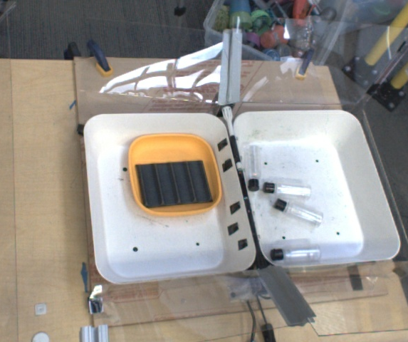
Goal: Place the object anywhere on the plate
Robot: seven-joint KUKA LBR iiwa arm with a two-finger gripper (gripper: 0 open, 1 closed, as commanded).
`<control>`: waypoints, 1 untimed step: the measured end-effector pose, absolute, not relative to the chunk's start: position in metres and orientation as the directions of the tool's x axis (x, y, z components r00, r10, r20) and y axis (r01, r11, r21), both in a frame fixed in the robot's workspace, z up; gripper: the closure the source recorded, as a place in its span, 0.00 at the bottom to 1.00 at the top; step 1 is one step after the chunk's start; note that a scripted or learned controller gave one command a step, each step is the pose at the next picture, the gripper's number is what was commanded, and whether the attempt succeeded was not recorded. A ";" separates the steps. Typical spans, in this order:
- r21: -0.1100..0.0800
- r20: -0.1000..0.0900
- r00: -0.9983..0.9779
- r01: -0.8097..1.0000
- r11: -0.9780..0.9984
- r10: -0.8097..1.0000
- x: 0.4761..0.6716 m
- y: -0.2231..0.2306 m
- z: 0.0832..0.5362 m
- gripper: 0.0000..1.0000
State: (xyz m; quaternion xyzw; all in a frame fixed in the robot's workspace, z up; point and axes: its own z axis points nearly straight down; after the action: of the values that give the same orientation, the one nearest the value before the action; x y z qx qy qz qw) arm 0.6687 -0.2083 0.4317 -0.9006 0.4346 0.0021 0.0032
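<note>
Two white bins are set side by side on the bench, presumably so that objects can be carried from one into the other. In the left bin [111, 248] an orange plate [175, 147] is laid flat near the middle, a dark ribbed insert [174, 184] resting in it. In the right bin [360, 212] four clear vials with black caps are scattered: one [252, 168] against the divider, one [288, 189] beside it, one [297, 211] tilted, one [293, 254] by the near wall. None has yet been placed on the plate. The pincer's state cannot be told. No legible writing is seen.
</note>
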 end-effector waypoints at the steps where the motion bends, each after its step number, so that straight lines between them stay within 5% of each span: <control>1: -0.007 -0.003 0.826 -0.564 -0.826 -0.564 0.669 -0.214 0.431 1.00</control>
State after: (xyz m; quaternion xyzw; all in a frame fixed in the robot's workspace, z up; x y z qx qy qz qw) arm 0.6691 -0.2138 0.4312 -0.9555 0.2951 0.0007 0.0036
